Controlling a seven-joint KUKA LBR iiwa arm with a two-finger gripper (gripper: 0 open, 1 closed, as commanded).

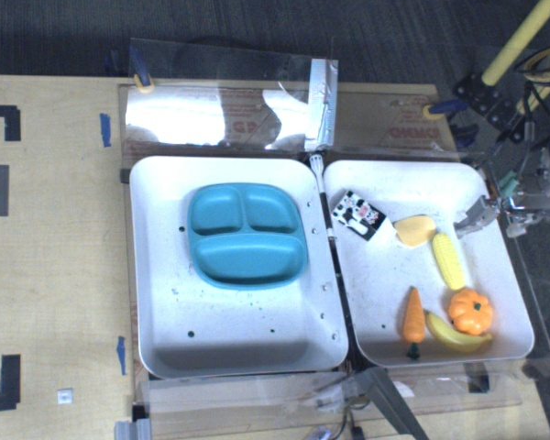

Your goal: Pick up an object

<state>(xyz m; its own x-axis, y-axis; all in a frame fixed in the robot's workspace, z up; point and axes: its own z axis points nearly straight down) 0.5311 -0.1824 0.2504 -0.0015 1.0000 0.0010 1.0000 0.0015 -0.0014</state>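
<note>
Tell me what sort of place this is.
Probably a robotics lab bench set up for picking trials: two white bins, the left holding a blue tray and the right holding toy food such as a carrot and corn, on a taped wooden bench.

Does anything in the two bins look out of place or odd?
Nothing looks spilled or damaged. The one odd item is the black-and-white patterned object, lying tilted in the right bin close to the divider, unlike the toy foods around it. The blue plate sits flat in the left bin.

banana [456, 332] partly under pumpkin [470, 311]
</note>
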